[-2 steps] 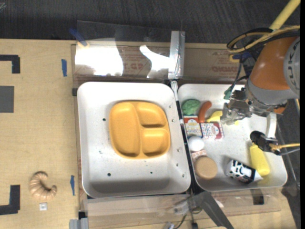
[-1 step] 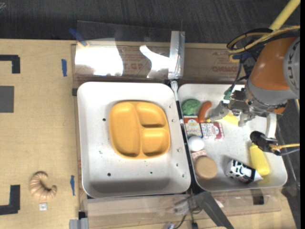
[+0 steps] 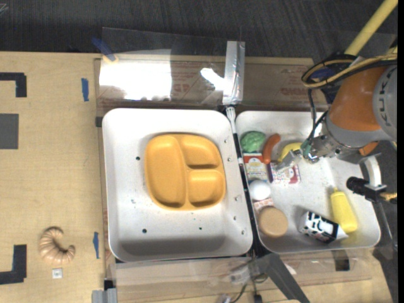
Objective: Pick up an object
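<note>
Nearest you in the right bin [image 3: 369, 238] lay a tan wooden disc [image 3: 273, 221], a black-and-white soft toy [image 3: 320, 227] and a smooth yellow bottle [image 3: 344, 211], its long axis running near-to-far. Farther in, the tool [image 3: 309, 151] hung just right of the yellow banana [image 3: 290, 150]; whether it gripped anything, you could not tell.

One fixed camera is looking down at a slant from above the bench, taking in both white bins — the left bin [image 3: 120, 188] and the right bin [image 3: 363, 235] — side by side. It is sitting far enough back to show cardboard tabletop [image 3: 44, 169] and dark floor [image 3: 189, 5] beyond.
</note>
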Robot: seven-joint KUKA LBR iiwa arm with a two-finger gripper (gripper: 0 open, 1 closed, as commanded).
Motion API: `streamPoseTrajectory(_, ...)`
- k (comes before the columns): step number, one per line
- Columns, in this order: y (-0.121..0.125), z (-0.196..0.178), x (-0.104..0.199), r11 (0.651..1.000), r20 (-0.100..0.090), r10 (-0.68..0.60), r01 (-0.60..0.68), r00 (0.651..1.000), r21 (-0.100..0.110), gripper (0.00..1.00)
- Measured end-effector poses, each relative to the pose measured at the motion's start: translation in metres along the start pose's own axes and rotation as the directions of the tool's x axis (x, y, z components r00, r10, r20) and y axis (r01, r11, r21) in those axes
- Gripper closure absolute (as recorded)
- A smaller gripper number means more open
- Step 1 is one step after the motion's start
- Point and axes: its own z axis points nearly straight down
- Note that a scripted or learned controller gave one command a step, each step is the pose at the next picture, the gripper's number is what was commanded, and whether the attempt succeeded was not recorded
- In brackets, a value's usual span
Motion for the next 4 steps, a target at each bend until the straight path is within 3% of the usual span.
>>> streamPoseTrajectory(1,-0.028,-0.001,0.02,0.987,0.009,-0.162,0.163,0.987,-0.009,0.0)
streamPoseTrajectory(2,-0.092,-0.007,0.044,0.799,0.002,-0.601,0.601,0.799,0.002,0.0)
streamPoseTrajectory(3,-0.084,0.0,0.06,0.756,0.01,-0.655,0.655,0.756,0.005,0.0)
streamPoseTrajectory(4,-0.042,0.002,0.057,0.955,0.003,-0.295,0.295,0.955,0.004,0.0)
